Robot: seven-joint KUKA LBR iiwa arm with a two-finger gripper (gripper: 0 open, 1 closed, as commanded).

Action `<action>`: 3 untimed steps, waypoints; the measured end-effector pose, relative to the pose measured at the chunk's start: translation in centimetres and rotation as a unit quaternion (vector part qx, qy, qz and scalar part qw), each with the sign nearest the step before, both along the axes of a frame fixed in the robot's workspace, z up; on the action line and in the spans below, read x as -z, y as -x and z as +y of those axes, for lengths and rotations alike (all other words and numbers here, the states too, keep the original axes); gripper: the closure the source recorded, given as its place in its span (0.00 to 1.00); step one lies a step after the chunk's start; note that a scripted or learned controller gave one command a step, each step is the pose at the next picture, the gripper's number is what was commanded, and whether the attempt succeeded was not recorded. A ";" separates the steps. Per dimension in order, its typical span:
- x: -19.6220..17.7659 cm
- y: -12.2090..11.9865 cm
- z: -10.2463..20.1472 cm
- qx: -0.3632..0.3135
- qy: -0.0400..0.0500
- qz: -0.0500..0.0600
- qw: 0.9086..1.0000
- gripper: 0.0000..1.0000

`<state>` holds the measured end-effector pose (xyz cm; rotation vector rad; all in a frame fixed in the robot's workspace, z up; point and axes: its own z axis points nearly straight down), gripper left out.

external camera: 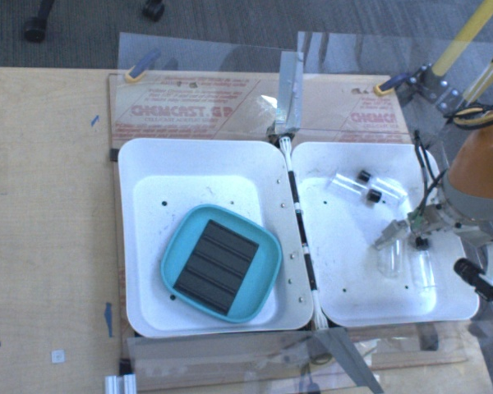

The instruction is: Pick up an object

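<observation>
**Arm low over the right bin, among clear vials**

The table (41, 220) carries two shallow white bins side by side; the left bin (140, 220) holds a light-blue square tray (263, 279) lying at a slant, and on it rests a dark ribbed slab (216, 266) that covers most of its floor; the right bin (345, 294) holds several clear plastic vials; two of them (363, 184) lie near its far wall, each with a black cap, close together; two more clear vials (389, 259) lie nearer the front, just beside the arm's tip, hard to make out against the white floor; the arm (475, 171) enters from the right, its orange band above the wrist, and the gripper (412, 233) sits low over the right bin's right half; a grey finger (390, 235) points leftward toward the front vials; whether the jaws are open or closed I cannot tell, and nothing is seen between them; a cardboard sheet (189, 109) lies behind the bins.
</observation>
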<state>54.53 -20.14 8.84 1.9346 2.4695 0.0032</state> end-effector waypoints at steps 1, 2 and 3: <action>-1.1 -0.2 -0.1 0.001 0.001 -0.004 1.000 1.00; -1.2 -0.2 -0.1 0.001 0.001 -0.004 1.000 0.00; -2.8 -6.7 1.2 -0.059 0.001 0.000 0.998 0.00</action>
